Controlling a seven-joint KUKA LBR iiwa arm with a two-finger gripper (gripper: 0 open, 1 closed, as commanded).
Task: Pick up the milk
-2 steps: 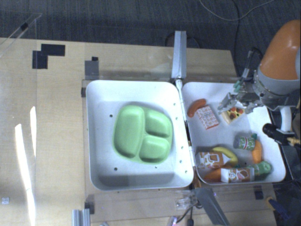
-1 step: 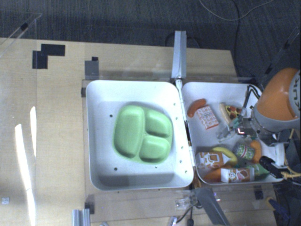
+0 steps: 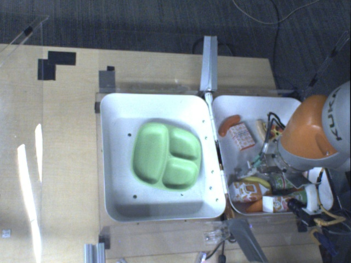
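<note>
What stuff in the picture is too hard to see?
- Gripper, camera view: the arm's orange band covers most of it, so its grip is unclear.
- Right bin: the arm hides its right side.
- Milk carton: small and blurred, label unreadable.
- Bottle: partly under the arm.

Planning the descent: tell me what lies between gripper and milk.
Taking the milk to be the brown-and-white carton at the near edge of the right bin, a banana lies between it and the gripper.
</note>
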